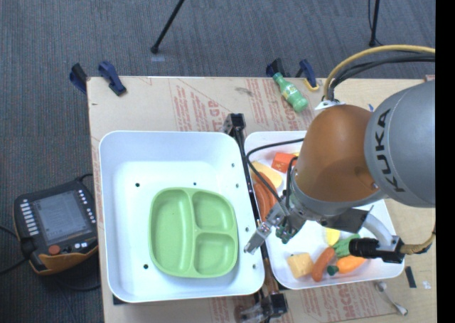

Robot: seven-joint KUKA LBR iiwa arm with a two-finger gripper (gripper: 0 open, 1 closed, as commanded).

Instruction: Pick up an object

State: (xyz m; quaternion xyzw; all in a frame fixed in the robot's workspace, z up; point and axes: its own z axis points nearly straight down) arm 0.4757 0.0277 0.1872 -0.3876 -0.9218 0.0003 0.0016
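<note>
My gripper [267, 240] hangs over the left edge of the right bin [334, 282], near the wall between the two bins. It is open, with nothing between its fingers. The arm's orange band [334, 161] covers the middle of this bin. Toy foods lie around it: an orange-red piece [284, 161] and a yellow-orange slice [261, 174] at the back left, a long red-orange piece [266, 201] just behind the gripper, a yellow cube [300, 265], a small carrot [323, 263] and an orange piece with a green top [348, 265] at the front.
The left bin [128, 165] holds a green divided plate [193, 232]. A green bottle [291, 93] lies on the cardboard bench top behind the right bin. Blue clamps [111, 76] grip the bench's back edge. A control pendant [55, 225] sits off the bench at the left.
</note>
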